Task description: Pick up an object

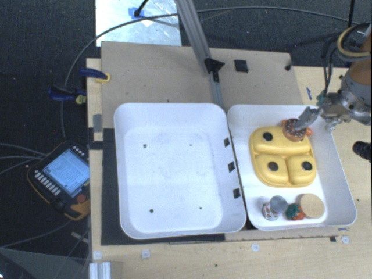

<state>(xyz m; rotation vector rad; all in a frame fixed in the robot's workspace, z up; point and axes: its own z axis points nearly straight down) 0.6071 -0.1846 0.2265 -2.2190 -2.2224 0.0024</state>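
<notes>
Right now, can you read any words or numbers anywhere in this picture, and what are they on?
No text can be read.
The handheld controller left of the bench has a lit blue screen, but whatever is on it is too small and blurred to read.
The yellow tray and the white bins carry no visible writing.

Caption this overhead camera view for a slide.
Gripper poised over a small brown object at the yellow tray's far edge in the right bin.

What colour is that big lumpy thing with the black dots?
Yellow. The big lumpy toy lies in the right bin, seen in the camera view.
</notes>
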